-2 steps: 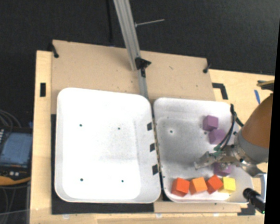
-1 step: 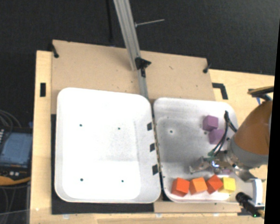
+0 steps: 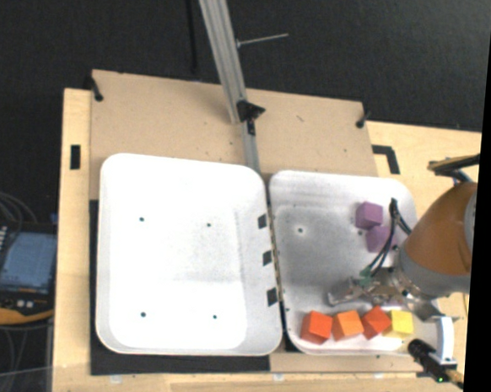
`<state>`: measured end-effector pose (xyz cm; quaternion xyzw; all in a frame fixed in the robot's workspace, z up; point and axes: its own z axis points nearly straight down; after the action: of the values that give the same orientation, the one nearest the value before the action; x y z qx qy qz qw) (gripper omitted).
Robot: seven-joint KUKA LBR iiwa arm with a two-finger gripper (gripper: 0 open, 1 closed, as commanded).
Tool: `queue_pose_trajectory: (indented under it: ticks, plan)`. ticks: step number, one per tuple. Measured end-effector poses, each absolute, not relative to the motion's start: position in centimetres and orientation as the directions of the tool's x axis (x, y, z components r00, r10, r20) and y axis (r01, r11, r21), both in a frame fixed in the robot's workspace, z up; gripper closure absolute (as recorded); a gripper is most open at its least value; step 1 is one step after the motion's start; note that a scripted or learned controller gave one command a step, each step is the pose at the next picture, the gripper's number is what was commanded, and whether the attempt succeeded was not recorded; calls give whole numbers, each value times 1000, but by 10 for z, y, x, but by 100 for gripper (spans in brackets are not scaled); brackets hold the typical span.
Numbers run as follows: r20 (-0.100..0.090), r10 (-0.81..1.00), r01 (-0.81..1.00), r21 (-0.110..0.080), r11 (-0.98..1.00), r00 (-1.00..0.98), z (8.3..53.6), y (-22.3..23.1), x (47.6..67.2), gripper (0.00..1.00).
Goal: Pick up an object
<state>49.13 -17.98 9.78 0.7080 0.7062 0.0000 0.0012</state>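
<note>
Camera view looks down on two white bins. At the right bin [image 3: 313,196], the gripper [image 3: 358,290] hangs low; I cannot tell its state. Just below it sit four blocks in a row: an orange block [image 3: 317,326], a lighter orange block [image 3: 347,323], a red block [image 3: 376,320] and a yellow block [image 3: 401,321]. Above it lie two purple blocks [image 3: 368,214]. Far to its left is the left bin [image 3: 173,253].

Two purple blocks [image 3: 370,224] sit together near the right bin's [image 3: 312,205] far side. A row of blocks, three orange [image 3: 347,324] and one yellow [image 3: 402,322], lines its near edge.
</note>
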Motion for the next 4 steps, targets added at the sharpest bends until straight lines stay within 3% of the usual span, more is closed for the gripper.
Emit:
queue_pose_trajectory:
  ticks: [1,3,4]
  plan:
    - [-2,1000,1000,6,-9,9,110,-181,493,100]
    - [-3,1000,1000,8,3,-3,211,-183,489,100]
    - [0,1000,1000,4,8,-8,224,-137,513,100]
